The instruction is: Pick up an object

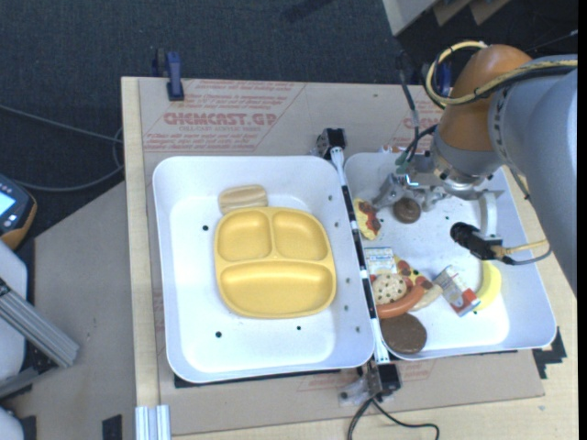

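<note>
My gripper (404, 189) is low over the back left part of the right bin (525, 324). A small brown round piece (406, 212) lies just in front of it, touching or nearly touching it. I cannot tell whether anything is gripped. A red and yellow toy food piece (369, 220) lies to the left, against the bin's left wall.
Further forward in the right bin lie a cookie packet (381, 263), a cookie (390, 289), a sausage (415, 299), a dark brown patty (404, 335), a banana (492, 282) and a small grey and red item (453, 287). The left bin (183, 337) holds a yellow divided plate (273, 262) and a tan bread piece (242, 197).
</note>
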Robot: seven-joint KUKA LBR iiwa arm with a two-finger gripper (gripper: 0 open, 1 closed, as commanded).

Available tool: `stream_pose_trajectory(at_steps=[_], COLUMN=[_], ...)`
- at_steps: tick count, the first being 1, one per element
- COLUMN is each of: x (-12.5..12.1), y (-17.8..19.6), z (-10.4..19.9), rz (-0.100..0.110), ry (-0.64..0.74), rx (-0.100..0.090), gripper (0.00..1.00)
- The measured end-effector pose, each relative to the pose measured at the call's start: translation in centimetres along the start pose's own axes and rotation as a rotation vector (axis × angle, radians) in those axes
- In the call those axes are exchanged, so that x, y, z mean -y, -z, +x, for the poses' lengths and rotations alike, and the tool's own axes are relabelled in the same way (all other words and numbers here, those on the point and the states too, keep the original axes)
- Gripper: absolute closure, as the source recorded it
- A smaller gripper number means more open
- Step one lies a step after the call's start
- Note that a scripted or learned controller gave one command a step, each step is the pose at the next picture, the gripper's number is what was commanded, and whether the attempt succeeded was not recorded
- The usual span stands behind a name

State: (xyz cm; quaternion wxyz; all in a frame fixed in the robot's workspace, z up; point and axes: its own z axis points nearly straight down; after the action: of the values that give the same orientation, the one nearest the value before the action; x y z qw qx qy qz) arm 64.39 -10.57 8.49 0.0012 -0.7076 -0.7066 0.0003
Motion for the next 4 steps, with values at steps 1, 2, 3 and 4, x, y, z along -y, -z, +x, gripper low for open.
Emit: stream_pose_trajectory(at_steps=[1,2,3,4], x=[-2.4,1.3,-2.0,-2.0], y=[0.0,0.0,0.0,1.1], z=[-2.0,-1.9,-5.9,-5.7], rz=[-0.006,0.001,-0.007,-0.008], ry=[0.001,0.0,0.0,0.002], rx=[0.003,0.001,0.004,0.004], gripper=[0.0,0.0,0.0,1.0])
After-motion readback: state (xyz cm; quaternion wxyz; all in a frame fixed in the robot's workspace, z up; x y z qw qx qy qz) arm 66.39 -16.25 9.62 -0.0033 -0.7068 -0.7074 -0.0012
